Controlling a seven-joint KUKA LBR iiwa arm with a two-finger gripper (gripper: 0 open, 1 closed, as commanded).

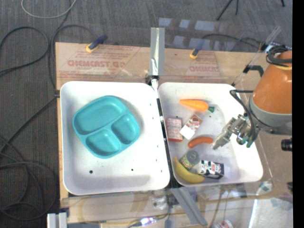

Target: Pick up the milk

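My arm is a bulky rounded orange shell over a grey collar. Black cables loop off the wrist. My gripper is pale metal, slim fingers, small green bits beside them.

The gripper hangs over the right bin, fingers apart and holding nothing, well above the milk carton beside a banana.
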